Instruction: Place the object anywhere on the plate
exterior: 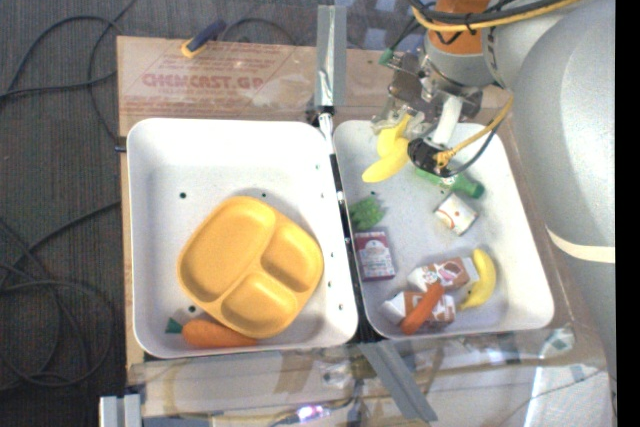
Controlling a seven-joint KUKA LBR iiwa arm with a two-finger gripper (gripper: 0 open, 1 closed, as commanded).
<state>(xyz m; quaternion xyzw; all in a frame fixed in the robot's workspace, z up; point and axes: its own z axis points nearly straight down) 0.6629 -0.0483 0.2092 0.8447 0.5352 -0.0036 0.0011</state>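
Note:
The yellow divided plate point(250, 265) lies in the left bin point(160, 165), toward its front. My gripper point(408, 118) hangs over the back of the right bin point(520, 215), near the divider. A yellow banana point(386, 155) hangs from it, its top end between the fingers and its lower end pointing down-left toward the bin floor. The gripper is shut on that banana. The plate is well to the left and nearer the front than the gripper.
An orange carrot point(210, 333) lies in the left bin beside the plate's front edge. The right bin holds a green toy point(367, 210), a red box point(373, 253), a white cup point(455, 213), a second banana point(483, 277), a carrot point(420, 307) and small packets point(445, 273).

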